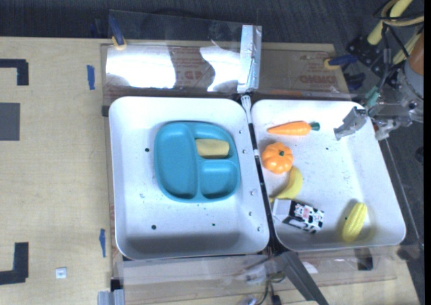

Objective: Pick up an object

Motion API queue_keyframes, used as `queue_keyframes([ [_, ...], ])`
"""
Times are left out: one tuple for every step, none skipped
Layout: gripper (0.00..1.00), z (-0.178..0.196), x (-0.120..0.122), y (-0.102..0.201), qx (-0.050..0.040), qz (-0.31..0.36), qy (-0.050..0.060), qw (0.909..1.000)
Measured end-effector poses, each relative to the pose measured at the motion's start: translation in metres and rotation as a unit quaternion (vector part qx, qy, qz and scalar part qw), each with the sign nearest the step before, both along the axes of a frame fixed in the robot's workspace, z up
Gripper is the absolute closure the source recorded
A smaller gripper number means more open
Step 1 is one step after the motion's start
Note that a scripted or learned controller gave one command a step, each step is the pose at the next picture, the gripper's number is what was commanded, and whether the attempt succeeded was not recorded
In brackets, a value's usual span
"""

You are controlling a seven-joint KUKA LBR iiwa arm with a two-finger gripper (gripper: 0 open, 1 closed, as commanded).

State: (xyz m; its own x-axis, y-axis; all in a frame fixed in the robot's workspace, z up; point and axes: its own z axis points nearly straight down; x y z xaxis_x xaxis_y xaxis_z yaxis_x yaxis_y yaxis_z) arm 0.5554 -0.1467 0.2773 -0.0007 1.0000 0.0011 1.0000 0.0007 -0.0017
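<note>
The right bin holds an orange carrot near its back wall. Below it sit a small orange pumpkin and a yellow banana. A black-and-white patterned toy lies near the front wall, with a yellow lemon-like fruit at the front right. My gripper hangs over the bin's back right corner, to the right of the carrot. It is open, with nothing between its fingers.
The left bin carries a blue divided plate with a yellow block in one compartment. A clear plastic sheet stands behind the left bin. Cables and the arm crowd the upper right.
</note>
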Motion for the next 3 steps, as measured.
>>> queue_keyframes([
  [0.0,-0.097,-0.016,0.092,0.0005,-0.04,0.003,0.9992],
  [0.0,-0.093,-0.007,0.062,-0.0011,-0.018,-0.002,0.9998],
  [0.0,-0.157,-0.024,0.04,0.0008,0.19,0.001,0.9818],
])
